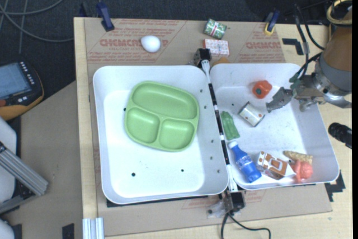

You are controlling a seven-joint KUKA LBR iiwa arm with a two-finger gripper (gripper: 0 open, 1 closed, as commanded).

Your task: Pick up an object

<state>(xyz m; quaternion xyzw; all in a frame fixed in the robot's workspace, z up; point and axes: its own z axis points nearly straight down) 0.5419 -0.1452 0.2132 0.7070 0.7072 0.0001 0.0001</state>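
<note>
Found the gripper (279,100) at the right middle of the frame, low over the right bin (316,126), empty so far as could be seen. Could not tell whether open or closed: too dark and too small against the white floor.

Placed the likeliest targets close by: a metal block (251,115) just lower left of the tip, an orange ball (260,88) just upper left, neither touched.

Judged the risks thus: could have closed in the bare gap between the two and caught nothing; could have nudged the ball and sent it rolling; could have slipped off the block's smooth, tilted faces.

Could not make out the crowded lower corner clearly, with a blue bottle (245,163), a small carton (272,165) and a pink toy (302,168) lying close together. Lost the arm's upper part past the frame's right edge.
</note>
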